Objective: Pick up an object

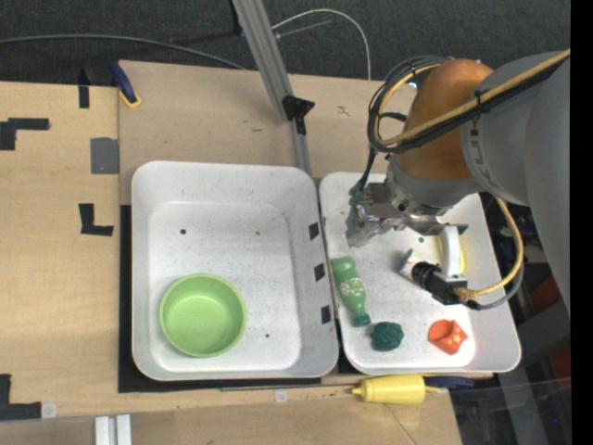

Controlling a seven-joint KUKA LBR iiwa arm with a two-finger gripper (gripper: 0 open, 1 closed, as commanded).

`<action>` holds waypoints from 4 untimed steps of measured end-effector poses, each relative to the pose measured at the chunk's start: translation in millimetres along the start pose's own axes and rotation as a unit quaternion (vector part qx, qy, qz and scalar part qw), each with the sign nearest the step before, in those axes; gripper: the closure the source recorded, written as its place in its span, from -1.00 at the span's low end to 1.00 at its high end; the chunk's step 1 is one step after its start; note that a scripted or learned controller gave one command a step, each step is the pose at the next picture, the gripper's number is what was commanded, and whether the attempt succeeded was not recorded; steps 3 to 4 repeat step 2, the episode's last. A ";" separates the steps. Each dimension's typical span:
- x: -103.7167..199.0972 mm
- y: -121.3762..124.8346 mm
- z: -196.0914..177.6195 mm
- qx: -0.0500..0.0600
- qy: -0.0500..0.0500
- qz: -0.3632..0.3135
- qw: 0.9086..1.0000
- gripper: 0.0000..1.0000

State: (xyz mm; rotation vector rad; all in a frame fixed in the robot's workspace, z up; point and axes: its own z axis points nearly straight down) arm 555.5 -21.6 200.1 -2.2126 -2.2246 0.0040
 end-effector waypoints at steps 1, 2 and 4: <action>45.1 -21.5 1.6 0.000 0.000 0.000 1.000 1.00; 90.3 -46.9 -2.1 0.000 0.000 0.000 1.000 1.00; 90.3 -46.9 -2.1 0.000 0.000 0.000 1.000 1.00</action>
